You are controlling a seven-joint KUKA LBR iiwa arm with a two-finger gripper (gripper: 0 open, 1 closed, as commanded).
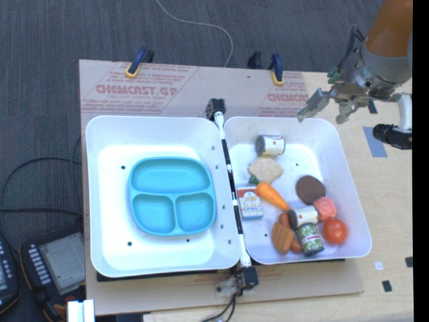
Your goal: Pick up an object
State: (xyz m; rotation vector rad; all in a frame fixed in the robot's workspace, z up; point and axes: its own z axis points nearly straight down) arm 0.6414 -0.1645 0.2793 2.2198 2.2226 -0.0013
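Holding a blue tray [173, 195], left bin [107, 146] (right: toy food [295, 206]).

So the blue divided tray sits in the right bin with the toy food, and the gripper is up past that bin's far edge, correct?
Not quite. The camera view shows the blue divided tray in the left bin, by itself. The toy food, such as the carrot, lies in the right bin. The gripper is indeed past that bin's far edge.

dark grey carpet floor [80, 19] under a pale wooden bench [389, 200], thin white cable [194, 20] across the carpet
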